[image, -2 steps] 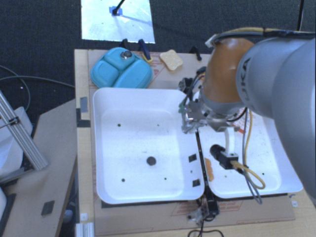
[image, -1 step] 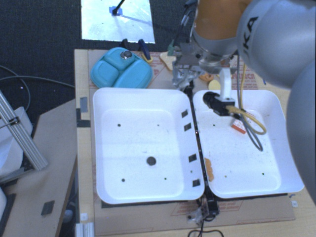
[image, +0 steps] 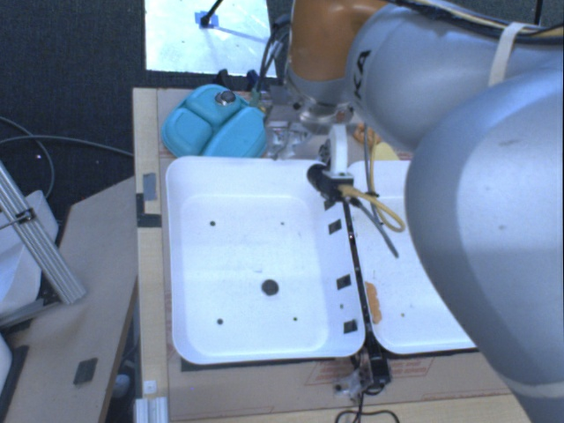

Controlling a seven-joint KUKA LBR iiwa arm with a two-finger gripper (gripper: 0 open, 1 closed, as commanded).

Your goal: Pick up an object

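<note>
Nearest the camera, my own grey arm (image: 476,236) covers most of the right bin (image: 414,324). On the bare part of that bin's floor, close to its left wall and near edge, lies a small orange-brown piece (image: 374,302). It is lumpy, matte and longer than wide, with its long axis running near to far. A black strip (image: 349,254) runs along the seam between the two bins.

The left bin (image: 189,236) is smooth white plastic with rounded corners. One small dark round thing (image: 270,286) sits a little nearer than the middle of its floor; I cannot tell whether it is a loose object or a mark.

Further back, my gripper (image: 291,137) hangs below the orange band (image: 330,33), over the far edge of the left bin near its far-right corner. I cannot tell whether it is spread or closed, and I see nothing in it.

Just to its left, beyond the left bin's far rim, is a blue thing (image: 216,123). It is glossy, with rounded lobes and a small shiny cap on top, and its long axis runs left to right. I judge it the closest candidate, needing a short move left; the orange-brown piece is well back toward the near edge.
</note>
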